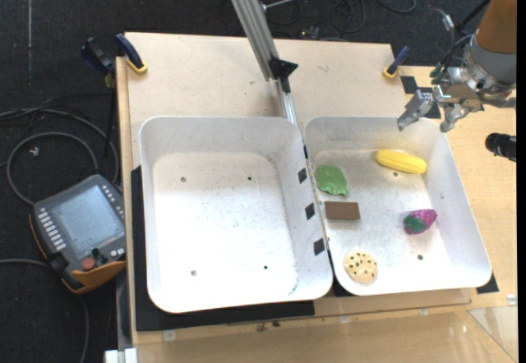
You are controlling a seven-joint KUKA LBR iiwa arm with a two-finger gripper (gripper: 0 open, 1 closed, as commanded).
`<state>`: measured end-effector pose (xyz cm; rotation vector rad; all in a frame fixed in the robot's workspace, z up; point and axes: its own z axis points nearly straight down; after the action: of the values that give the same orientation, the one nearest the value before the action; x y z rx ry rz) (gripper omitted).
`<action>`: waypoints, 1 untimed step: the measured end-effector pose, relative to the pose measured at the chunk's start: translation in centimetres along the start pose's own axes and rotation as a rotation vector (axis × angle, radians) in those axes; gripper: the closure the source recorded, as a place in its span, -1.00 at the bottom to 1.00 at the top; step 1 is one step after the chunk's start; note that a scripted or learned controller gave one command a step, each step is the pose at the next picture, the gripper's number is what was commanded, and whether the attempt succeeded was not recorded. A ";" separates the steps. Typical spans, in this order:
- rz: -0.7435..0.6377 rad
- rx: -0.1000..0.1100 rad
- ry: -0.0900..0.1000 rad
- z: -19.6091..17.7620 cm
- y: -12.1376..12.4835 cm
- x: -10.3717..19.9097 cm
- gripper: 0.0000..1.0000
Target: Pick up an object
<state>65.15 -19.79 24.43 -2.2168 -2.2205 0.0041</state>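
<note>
The right bin (460, 213) holds several items: a yellow corn-like piece (401, 161) near its back, a green leaf-shaped piece (332, 181) by the divider, a brown block (342, 211), a purple and green piece (420, 221), and a round speckled cookie (360, 266) at the front. My gripper (428, 117) hangs above the back right corner of that bin, above and to the right of the yellow piece. Its two fingers are spread apart with nothing between them.
The left bin (156, 189) sits beside the right one, sharing a middle wall. A slanted metal pole (251, 8) rises from behind the bins. Yellow clamps (134, 63) mark the bench's back corners. A teach pendant (80, 226) lies on the floor at left.
</note>
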 end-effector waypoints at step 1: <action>-0.002 -0.004 -0.002 -0.3 0.1 0.0 -1.00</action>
<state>65.24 -19.75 24.75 -2.2175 -2.2256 0.0015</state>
